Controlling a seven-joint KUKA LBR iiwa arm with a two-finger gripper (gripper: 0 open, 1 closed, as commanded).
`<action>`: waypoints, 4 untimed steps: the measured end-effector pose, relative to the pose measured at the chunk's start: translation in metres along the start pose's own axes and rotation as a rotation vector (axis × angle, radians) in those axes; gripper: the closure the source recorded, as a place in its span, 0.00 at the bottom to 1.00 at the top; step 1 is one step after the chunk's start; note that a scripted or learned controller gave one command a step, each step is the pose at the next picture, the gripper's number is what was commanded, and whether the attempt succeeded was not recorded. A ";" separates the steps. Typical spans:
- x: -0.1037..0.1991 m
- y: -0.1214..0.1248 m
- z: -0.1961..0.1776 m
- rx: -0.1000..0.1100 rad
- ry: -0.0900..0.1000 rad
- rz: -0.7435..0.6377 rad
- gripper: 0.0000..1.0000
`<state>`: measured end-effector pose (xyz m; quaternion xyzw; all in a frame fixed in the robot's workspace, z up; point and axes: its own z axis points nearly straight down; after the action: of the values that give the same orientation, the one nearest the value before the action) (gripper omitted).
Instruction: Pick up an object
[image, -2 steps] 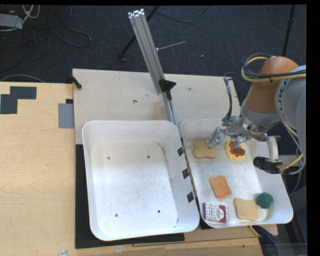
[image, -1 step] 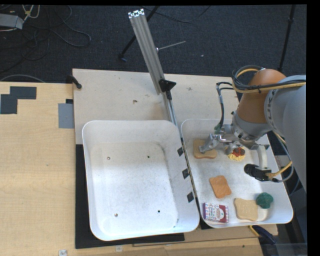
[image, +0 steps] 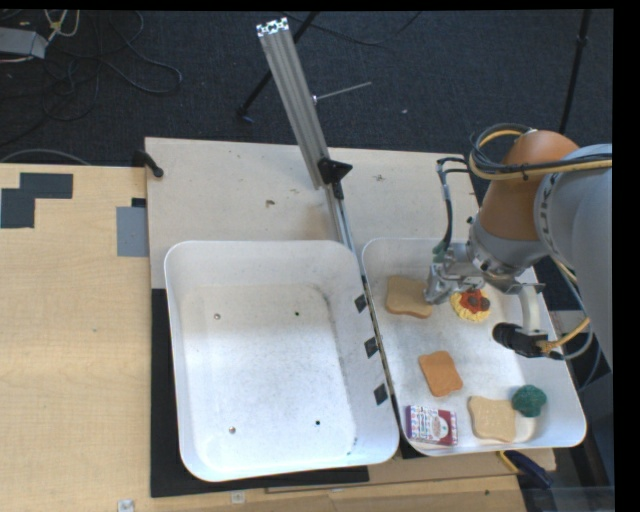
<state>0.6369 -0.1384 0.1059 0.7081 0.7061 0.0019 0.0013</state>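
Gripper (image: 438, 287) is hovering at the tan bread-like slice (image: 407, 298) in the right bin (image: 570, 425); whether it is open or closed I cannot tell. Nearer the camera are lying a red-and-white carton (image: 431, 425), a pale slice (image: 494, 419) and a green ball (image: 529, 400). Further back, the beige bench (image: 230, 190) is meeting dark carpet (image: 150, 70).
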 end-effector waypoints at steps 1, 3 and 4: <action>-0.005 0.000 -0.043 0.003 -0.001 0.002 1.00; -0.011 0.010 -0.150 -0.001 -0.002 -0.004 1.00; -0.013 0.011 -0.191 0.001 -0.002 -0.004 1.00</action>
<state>0.6467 -0.1512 0.2968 0.7065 0.7077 0.0010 0.0015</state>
